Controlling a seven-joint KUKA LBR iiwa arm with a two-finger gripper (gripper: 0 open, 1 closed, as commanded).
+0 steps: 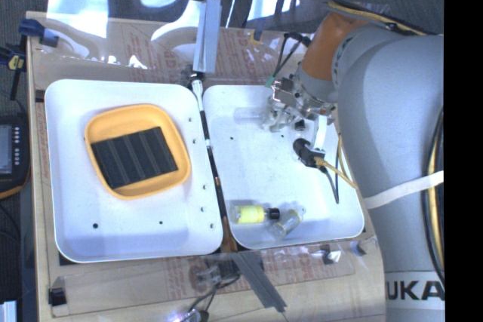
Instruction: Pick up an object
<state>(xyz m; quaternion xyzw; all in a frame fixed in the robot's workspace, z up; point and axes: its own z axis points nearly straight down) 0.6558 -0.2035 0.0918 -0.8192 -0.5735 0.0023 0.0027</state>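
Observation:
My gripper [275,119] hangs low over the far part of the right bin [249,170], under the orange-banded wrist. Just left of it lies a faint, clear, tube-like object [245,115] on the bin floor; whether the gripper touches it is unclear. Near the front wall of the right bin lies a small yellow object with a dark cap [255,214], and a clear, shiny piece [289,221] rests against its right end. Both are well apart from the gripper.
The left bin [68,215] holds a yellow-orange tray with a black ribbed insert [136,152]. A ridge where the two bins meet [210,162] runs between them. The grey arm [392,124] covers the right bin's right side, with cables [328,170] hanging over it.

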